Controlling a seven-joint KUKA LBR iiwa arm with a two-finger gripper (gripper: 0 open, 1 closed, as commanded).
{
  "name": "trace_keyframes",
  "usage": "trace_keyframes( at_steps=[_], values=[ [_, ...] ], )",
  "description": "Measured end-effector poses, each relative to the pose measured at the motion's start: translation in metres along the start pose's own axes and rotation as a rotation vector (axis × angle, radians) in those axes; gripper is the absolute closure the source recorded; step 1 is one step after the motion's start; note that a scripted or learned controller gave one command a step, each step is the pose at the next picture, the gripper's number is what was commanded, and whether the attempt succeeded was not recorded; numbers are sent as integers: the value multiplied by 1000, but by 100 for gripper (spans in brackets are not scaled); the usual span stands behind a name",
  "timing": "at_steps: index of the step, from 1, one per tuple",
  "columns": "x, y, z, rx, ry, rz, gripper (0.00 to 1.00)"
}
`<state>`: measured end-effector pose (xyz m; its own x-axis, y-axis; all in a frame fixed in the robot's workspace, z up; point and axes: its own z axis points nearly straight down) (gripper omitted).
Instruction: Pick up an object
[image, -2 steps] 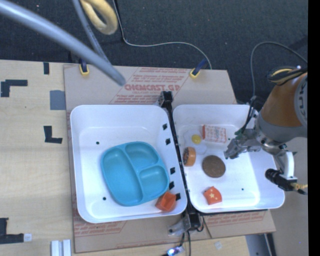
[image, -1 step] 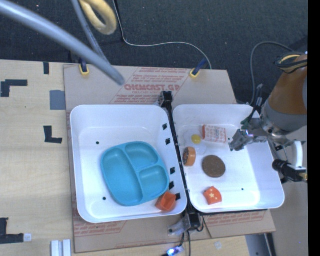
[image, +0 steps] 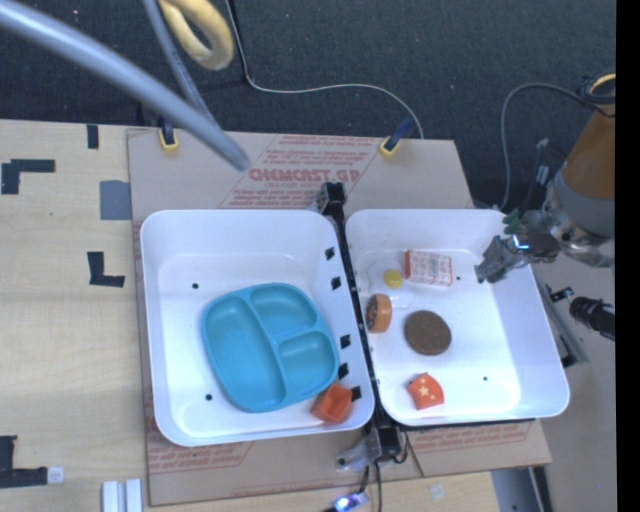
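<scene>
Over right bin (image: 520, 400) edge, gripper (image: 495, 262), nothing held

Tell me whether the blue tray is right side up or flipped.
Right side up: the blue tray shows its three hollow compartments facing upward in the left bin.

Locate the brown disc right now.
The brown disc lies in the right bin, near its middle, below the red-and-white packet and above the red piece.

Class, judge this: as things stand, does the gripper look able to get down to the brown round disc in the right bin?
Probably yes. The brown disc lies flat and apart from its neighbours in the right bin, with nothing on top. The gripper sits near that bin's far right corner, open floor between them.
</scene>
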<state>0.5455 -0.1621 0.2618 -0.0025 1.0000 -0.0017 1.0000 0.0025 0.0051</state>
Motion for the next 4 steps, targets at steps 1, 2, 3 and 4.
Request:
trace_keyframes(
  at_steps=[1,2,3,4],
  values=[
    [43,15,0,6,2,-2,100],
    [96,36,3,6,2,-4,100],
    [140,41,16,8,2,-3,100],
    [197,47,30,8,1,-2,100]
  ],
)
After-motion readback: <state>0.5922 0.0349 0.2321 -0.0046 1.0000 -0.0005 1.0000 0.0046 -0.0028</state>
